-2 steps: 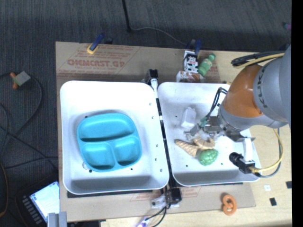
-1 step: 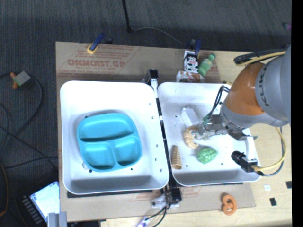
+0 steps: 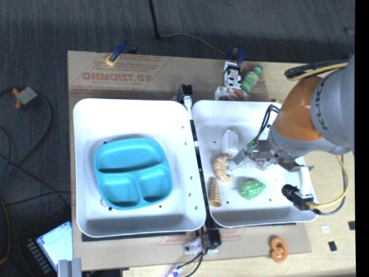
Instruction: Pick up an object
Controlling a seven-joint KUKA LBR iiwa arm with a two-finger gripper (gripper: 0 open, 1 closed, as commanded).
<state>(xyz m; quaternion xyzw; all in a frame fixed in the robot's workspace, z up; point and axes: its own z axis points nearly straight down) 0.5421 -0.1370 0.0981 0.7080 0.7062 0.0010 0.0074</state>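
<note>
Blue tray in white bin; green toy; tan croissant; orange-banded grey arm.

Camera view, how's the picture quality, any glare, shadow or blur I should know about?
Camera view: even overhead light, soft throughout. The white bins look bright but not blown out; the blue tray casts a faint shadow. Small items near the gripper are blurry.

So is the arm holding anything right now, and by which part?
Cannot be told: the end effector is beside the croissant in the right bin, and a grip isn't visible.
</note>
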